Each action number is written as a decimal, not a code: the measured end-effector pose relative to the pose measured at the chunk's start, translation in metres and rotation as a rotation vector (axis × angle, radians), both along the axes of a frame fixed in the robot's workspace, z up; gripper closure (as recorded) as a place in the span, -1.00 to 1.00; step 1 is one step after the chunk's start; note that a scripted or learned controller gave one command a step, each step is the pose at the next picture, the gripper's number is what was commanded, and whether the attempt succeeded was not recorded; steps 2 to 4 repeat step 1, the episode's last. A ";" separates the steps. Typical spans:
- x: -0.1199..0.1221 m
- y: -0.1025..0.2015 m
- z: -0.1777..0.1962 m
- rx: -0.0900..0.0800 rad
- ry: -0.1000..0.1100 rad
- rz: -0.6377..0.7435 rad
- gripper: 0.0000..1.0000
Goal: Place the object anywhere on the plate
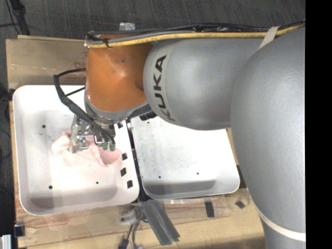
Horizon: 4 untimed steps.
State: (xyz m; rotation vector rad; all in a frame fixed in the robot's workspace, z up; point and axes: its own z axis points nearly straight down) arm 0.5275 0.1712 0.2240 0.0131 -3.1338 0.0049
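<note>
My gripper (93, 143) is low in the left bin (31, 191), under the orange wrist band. Its fingers stand apart: a metal one (78, 139) on the left and a green-tipped one (108, 146) on the right. Beneath and around them lies a pale pink, crumpled-looking thing (63, 147), which sticks out to the left and lower right of the fingers. The fingers are right at it, but nothing looks pinched between them. The wrist hides its middle, and I cannot tell whether it is the plate or the object.
The right bin (181, 154) lies under the big grey arm (233, 66), which covers its far and right parts. A ridge (129, 149) separates the two bins. Black cables (65, 95) loop left of the wrist. The wooden bench (41, 56) surrounds the bins.
</note>
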 end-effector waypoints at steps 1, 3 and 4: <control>0.000 0.000 0.000 0.000 0.000 0.000 -1.00; 0.000 0.000 0.000 0.000 0.000 0.000 -1.00; 0.000 0.000 0.000 0.000 0.000 0.000 -1.00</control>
